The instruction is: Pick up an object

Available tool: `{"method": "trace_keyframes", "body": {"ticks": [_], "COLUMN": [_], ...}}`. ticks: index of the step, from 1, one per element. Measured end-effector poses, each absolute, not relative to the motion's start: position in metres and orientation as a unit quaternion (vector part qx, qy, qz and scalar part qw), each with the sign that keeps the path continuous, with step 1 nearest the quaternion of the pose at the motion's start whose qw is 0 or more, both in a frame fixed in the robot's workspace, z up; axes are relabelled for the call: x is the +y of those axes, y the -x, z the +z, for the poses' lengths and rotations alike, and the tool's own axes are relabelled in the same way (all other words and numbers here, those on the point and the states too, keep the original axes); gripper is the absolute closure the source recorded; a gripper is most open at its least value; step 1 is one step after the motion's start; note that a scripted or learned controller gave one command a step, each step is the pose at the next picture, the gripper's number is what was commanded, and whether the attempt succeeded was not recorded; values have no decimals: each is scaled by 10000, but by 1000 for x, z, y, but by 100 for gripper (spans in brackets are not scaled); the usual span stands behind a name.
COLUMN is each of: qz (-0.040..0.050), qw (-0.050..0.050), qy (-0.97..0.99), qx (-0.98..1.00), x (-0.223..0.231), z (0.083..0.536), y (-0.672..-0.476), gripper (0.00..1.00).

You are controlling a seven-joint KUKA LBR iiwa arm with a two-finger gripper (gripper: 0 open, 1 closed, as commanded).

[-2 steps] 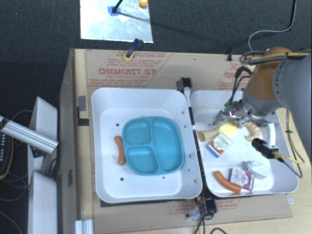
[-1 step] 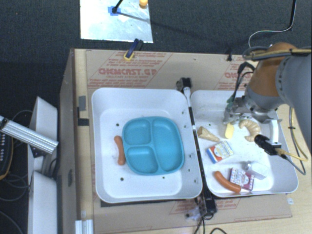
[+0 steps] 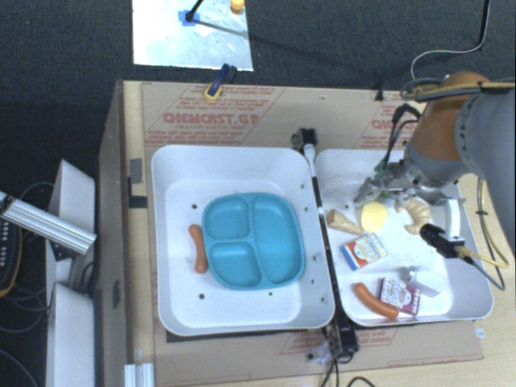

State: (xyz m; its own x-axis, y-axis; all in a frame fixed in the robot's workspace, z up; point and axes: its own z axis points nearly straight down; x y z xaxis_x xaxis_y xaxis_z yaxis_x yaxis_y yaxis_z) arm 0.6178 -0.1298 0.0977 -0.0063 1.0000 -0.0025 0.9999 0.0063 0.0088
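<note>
glossy white plastic bins (image 3: 173,240), smooth blue tray (image 3: 251,240)

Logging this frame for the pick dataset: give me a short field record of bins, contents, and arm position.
left bin: blue divided plate, sausage beside it on the plate's left
right bin: yellow round item, croissant, cone-shaped piece, small red-and-blue carton, second sausage, pink packet
arm: over the right bin's upper part
end effector: just above the yellow round item
grasp: no object seen between fingers
</note>
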Motion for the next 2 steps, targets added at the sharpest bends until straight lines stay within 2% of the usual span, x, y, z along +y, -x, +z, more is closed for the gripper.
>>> {"method": "trace_keyframes", "body": {"ticks": [1, 2], "qz": [3, 8], "qw": [5, 13], "qy": [-7056, -7050], "qx": [7086, 7092], "x": [-116, -116], "z": [84, 95], "y": [-600, -601], "gripper": [0, 100]}}
